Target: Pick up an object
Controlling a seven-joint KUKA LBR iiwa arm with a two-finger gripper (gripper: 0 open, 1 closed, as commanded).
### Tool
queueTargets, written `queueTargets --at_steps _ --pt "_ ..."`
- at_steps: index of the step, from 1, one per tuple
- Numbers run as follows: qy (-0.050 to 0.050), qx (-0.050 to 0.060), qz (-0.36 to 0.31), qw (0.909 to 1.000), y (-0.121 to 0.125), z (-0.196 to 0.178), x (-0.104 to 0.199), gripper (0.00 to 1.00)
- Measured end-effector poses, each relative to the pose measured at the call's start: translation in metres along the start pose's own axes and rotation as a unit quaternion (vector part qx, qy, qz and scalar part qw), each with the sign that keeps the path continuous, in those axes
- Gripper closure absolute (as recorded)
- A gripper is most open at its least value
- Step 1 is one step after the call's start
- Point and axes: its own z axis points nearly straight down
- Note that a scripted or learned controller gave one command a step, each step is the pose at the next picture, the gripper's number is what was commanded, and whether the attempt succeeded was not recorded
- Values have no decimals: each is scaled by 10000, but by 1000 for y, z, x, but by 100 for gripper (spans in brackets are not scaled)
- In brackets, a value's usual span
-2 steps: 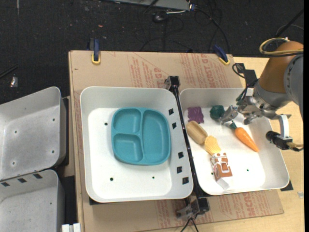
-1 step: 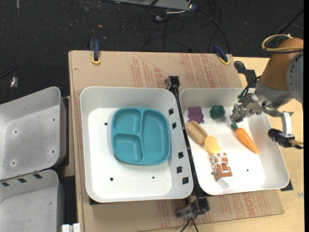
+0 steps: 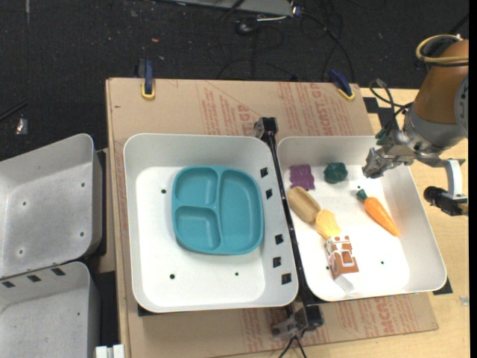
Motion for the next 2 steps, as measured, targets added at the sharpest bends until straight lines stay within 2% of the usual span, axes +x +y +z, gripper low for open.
queueTargets --at_steps 1,2 --pt "-5 -9 0 10000 2 -54 -1 100" --pt "19 27 -24 10000 -19 -64 52 100"
